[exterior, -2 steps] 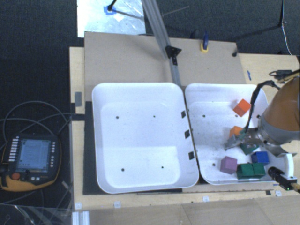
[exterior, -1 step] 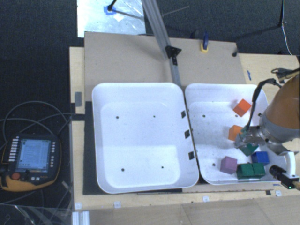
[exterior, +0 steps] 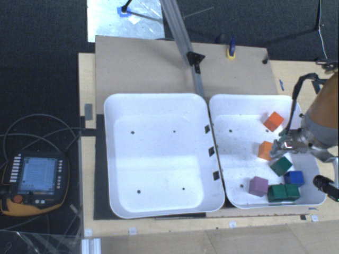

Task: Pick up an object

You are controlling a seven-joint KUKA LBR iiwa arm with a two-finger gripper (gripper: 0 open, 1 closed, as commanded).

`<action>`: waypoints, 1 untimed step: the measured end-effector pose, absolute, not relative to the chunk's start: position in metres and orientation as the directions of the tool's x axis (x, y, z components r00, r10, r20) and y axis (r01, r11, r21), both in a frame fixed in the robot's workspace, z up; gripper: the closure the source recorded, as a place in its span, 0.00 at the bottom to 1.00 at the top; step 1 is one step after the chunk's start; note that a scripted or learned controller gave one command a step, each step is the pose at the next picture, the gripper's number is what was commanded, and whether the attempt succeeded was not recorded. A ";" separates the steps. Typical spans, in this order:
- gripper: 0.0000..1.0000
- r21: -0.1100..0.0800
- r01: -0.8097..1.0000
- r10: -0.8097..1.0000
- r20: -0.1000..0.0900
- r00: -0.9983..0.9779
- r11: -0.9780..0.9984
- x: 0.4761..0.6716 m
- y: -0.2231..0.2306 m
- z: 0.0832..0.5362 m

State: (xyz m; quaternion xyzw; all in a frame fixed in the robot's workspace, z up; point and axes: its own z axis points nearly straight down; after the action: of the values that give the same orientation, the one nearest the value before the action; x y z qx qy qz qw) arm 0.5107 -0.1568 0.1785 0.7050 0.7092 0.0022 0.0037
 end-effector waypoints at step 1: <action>1.00 0.006 1.000 1.000 -0.002 -0.005 0.005 0.513 -0.157 0.206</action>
State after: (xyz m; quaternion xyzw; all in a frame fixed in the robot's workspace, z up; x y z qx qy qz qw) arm 0.5128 -0.1571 0.2060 0.7053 0.7089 0.0016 0.0027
